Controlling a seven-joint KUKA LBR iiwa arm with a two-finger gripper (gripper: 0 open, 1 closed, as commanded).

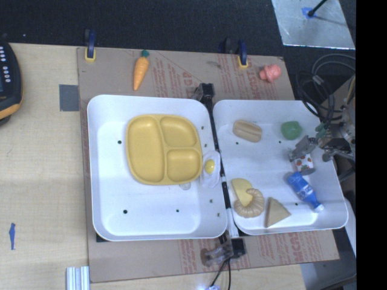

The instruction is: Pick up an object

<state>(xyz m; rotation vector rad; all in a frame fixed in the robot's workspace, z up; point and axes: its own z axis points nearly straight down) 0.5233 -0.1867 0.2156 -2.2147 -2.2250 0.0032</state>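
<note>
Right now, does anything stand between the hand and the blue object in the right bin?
Nothing visible does. The hand is at the right bin's right side, and the blue object lies just below it in the view, with bare bin floor between.

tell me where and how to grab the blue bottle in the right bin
Grip the blue bottle across its narrow middle, coming straight down from above. It lies flat on its side, slanting toward the bin's near right corner, so close the fingers across its short width. The gripper is just beyond its upper end.
</note>
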